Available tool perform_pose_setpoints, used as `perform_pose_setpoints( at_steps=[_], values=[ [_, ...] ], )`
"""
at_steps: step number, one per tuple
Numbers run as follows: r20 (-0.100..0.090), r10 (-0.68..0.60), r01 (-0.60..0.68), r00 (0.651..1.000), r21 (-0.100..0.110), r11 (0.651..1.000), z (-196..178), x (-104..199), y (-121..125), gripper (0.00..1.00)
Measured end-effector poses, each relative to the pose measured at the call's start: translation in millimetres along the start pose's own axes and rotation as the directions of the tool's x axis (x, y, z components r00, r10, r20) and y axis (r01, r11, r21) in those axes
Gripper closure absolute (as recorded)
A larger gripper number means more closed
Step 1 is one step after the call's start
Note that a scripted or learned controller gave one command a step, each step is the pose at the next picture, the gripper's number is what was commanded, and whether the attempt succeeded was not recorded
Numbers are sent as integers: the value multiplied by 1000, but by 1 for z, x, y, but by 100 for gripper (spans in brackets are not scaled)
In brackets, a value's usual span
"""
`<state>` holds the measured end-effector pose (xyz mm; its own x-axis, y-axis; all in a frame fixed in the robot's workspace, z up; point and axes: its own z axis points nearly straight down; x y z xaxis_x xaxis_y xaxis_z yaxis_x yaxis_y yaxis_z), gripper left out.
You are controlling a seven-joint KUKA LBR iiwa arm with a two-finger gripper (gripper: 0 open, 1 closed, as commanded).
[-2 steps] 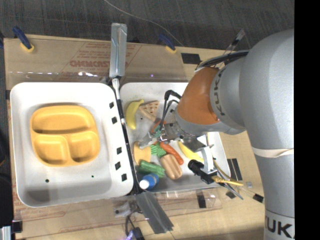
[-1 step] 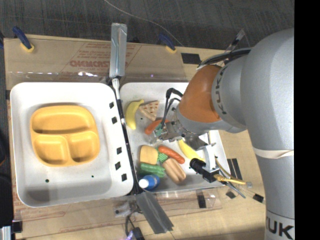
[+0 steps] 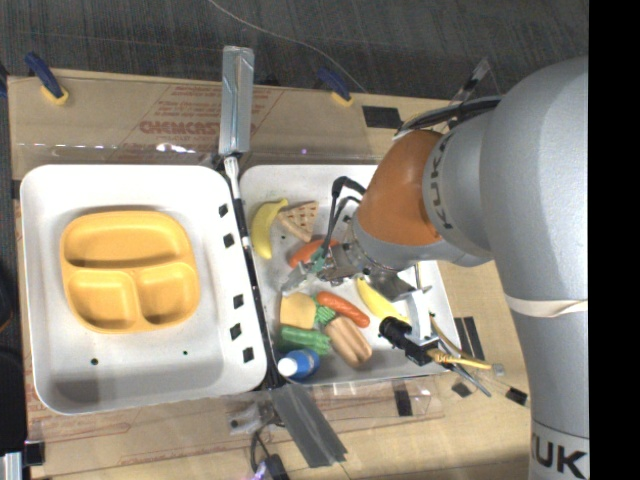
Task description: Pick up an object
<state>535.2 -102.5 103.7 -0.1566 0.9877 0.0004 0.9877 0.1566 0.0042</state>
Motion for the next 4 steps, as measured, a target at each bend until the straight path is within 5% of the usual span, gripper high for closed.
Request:
perform_pose_setpoints(
  at_steps=[1, 2, 3, 4],
  values=[
    [4, 82, -82, 997, 0, 997, -81, -77, 17, 0],
    [-1, 33, -33, 999, 5, 999, 11, -71, -31, 0],
    [0, 30, -30, 1000, 4, 1000, 1, -72, -30, 100],
    [1, -56, 56, 998, 2, 998, -43, -63, -45, 100]
  ],
)
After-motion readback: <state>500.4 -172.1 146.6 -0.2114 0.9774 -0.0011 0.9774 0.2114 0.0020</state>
